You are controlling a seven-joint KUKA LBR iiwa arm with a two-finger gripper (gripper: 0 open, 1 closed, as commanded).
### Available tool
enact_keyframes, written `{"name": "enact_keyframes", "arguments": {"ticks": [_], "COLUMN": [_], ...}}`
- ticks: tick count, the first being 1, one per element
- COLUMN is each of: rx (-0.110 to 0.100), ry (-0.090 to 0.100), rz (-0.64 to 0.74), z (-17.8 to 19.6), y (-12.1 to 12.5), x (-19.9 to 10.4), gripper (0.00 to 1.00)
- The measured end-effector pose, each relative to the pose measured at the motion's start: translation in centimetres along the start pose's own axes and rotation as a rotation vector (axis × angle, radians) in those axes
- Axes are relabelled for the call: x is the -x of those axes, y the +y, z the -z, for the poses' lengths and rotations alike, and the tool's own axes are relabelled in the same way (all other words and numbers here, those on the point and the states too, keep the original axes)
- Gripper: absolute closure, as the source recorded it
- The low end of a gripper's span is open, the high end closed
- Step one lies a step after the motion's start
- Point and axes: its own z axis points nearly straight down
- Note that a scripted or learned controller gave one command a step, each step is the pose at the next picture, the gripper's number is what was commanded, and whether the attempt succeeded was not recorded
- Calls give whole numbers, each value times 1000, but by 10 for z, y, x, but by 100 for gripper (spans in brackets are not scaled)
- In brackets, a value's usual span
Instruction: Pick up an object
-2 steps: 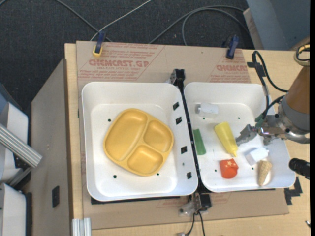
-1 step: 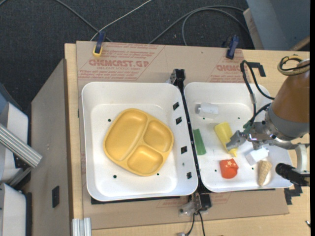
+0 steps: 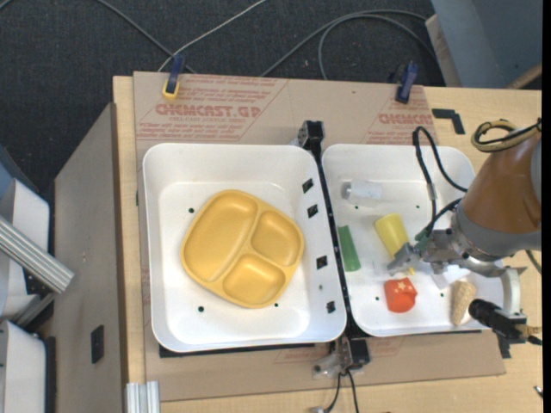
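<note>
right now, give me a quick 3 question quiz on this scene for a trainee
1. True or false: the yellow tray lies in the left bin.
2. Which thing lies nearest the divider in the right bin? A) red piece B) green stick C) yellow cup
3. Fill in: the gripper sits just above the ____ piece in the picture.

Key: 1 true. 2 B. 3 red.
</note>
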Motion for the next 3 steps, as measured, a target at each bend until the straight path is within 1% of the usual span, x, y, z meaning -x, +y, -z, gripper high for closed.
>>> {"name": "enact_keyframes", "arguments": {"ticks": [1, 2, 3], "rx": [2, 4, 7], "ry": [1, -3, -7], "rz": [3, 0, 0], "z": [-21, -10, 35], "y": [2, 1, 3], "x": [-3, -2, 5], "gripper": [0, 100, 100]}}
